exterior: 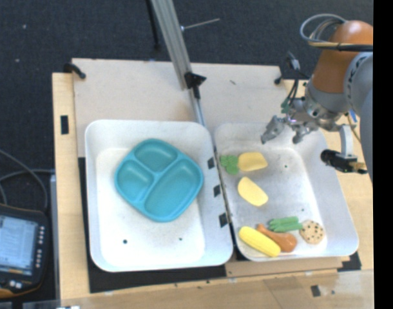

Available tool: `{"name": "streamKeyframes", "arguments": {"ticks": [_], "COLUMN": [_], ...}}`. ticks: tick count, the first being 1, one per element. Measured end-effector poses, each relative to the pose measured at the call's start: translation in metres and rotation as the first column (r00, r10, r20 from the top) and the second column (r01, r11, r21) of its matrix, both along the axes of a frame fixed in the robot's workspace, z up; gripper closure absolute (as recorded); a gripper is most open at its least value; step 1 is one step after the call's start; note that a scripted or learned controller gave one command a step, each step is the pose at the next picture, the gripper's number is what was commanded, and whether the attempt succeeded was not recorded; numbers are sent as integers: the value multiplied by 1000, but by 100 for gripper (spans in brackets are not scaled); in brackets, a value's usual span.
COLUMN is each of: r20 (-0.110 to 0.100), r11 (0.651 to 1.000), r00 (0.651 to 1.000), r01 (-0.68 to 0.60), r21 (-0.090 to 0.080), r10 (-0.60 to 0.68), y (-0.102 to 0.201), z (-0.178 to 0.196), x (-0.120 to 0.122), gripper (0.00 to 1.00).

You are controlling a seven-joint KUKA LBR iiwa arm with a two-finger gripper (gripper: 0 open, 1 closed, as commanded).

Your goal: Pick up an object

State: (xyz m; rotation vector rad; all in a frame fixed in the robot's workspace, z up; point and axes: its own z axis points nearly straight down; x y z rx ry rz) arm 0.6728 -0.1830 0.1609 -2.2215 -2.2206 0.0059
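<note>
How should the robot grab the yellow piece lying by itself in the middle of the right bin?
Probably from straight above, closing the jaws across the narrow width of the yellow piece. It lies flat and slanted, apart from the other toys, with bare bin floor on both long sides, so there is room there.

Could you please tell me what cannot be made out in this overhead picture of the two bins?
- Camera view: the gripper is small and blurred above the right bin; its finger state is unclear.
- Camera view: the orange carrot-like toy is partly covered by the green piece and the yellow toy.
- Camera view: the left screen device is cut by the edge.
</note>
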Motion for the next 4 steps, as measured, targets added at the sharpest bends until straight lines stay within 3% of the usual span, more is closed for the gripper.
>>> {"name": "streamKeyframes", "arguments": {"ticks": [1,2,4], "r20": [-1,8,10], "r11": [1000,1000,1000], "r00": [1000,1000,1000], "r01": [-3,-4,1], "r21": [1,-3,0], "r10": [3,4,-1], "y": [2,1,-4], "z": [-63,-46,44], "x": [0,3,1], "gripper": [0,100,100]}}
